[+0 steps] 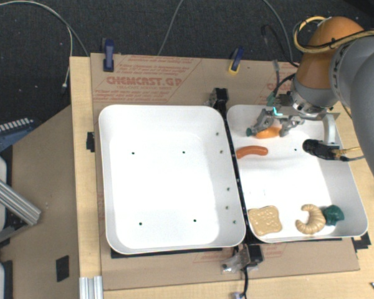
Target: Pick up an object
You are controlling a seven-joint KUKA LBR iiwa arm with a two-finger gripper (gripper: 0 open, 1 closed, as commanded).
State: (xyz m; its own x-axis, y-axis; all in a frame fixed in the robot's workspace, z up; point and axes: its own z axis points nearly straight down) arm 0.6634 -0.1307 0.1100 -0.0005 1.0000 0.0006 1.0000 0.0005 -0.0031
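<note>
The left bin [168, 179] offers broad bare floor. In the right bin [299, 185], a sausage [252, 151] lies mid-left; a toast slice [265, 219], croissant [311, 218] and green piece [333, 214] line the near wall. At the far wall, the pincer [272, 124] straddles an orange carrot-like piece [268, 131], fingers spread beside it.
</note>
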